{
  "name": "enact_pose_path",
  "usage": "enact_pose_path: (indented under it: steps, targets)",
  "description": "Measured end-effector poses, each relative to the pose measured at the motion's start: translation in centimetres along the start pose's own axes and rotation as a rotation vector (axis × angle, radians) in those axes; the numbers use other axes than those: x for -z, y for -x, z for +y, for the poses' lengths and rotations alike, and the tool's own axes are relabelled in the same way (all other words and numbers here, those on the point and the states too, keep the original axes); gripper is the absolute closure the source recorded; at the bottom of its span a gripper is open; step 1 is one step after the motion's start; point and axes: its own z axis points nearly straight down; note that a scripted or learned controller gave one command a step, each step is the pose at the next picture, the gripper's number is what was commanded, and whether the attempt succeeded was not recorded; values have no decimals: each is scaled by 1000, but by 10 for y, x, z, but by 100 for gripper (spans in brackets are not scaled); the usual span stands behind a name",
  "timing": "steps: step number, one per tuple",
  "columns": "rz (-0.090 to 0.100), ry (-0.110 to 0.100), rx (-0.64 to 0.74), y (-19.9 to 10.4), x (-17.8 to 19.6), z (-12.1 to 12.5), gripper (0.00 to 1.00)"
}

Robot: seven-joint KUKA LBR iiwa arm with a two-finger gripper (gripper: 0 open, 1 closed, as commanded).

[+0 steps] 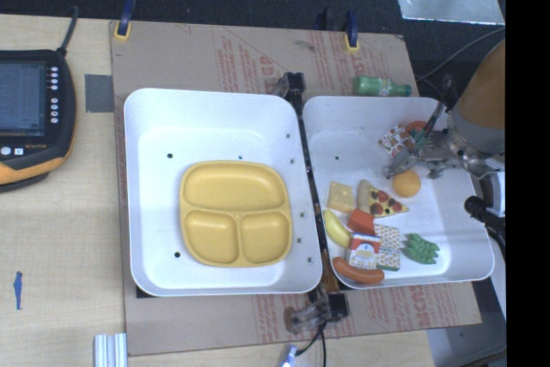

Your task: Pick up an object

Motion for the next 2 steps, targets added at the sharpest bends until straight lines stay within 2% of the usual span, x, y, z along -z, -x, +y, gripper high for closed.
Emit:
enact_pose_path:
  steps: [1, 2]
  targets:
    - [4, -4, -3, 1, 2, 68, 0]
    - [1, -1, 0, -69, 0, -10, 0]
